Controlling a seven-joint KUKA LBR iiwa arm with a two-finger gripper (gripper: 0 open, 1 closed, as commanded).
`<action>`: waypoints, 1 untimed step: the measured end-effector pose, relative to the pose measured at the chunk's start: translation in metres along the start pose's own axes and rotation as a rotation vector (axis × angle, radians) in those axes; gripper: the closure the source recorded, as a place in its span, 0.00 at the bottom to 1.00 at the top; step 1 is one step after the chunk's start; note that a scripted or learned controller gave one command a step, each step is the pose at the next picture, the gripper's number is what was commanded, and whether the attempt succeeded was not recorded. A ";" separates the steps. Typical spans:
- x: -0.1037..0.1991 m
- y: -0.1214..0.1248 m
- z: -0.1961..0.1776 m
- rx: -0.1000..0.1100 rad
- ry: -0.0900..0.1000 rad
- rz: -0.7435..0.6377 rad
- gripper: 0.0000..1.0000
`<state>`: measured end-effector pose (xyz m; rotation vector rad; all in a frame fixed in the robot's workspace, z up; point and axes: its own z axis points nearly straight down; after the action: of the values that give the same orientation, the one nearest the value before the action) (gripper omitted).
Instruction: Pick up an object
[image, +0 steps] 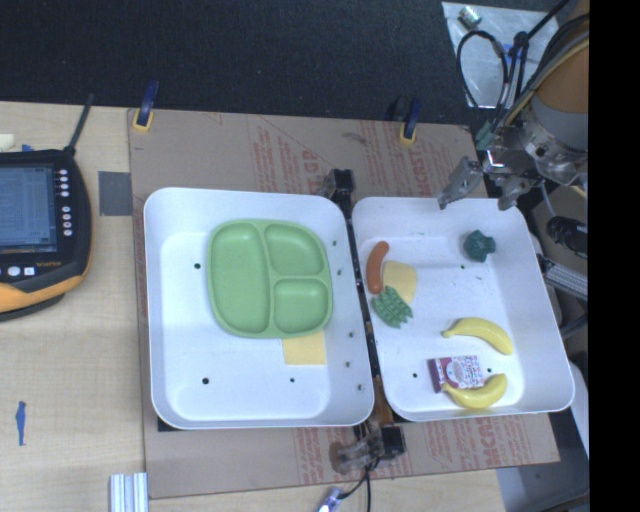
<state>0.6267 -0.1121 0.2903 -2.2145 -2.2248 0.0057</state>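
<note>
- You see the arm cut off at the picture's right edge; its jaws (480, 192) hang over the far rim of the right bin (540, 300), spread open with nothing between them.
- Your possible targets lie in the right bin: a dark green lump (479, 245) near the far right corner, a sausage (376, 266) at the left wall, a yellow slice (402, 279) partly under a green leafy piece (392, 306).
- A banana (480, 334) lies mid-bin; a second banana (478, 392) overlaps a red packet (457, 373) whose printing is too small to read.
- In the left bin (170, 330), a green divided plate (268, 277) covers part of a yellow square (305, 350).
- At the desk's left edge a pendant (35, 225) is cut off; its screen is unreadable.
</note>
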 end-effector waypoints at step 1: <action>-0.066 0.014 0.060 0.003 -0.002 0.001 0.00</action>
<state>0.6408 -0.1783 0.2301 -2.2153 -2.2231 0.0105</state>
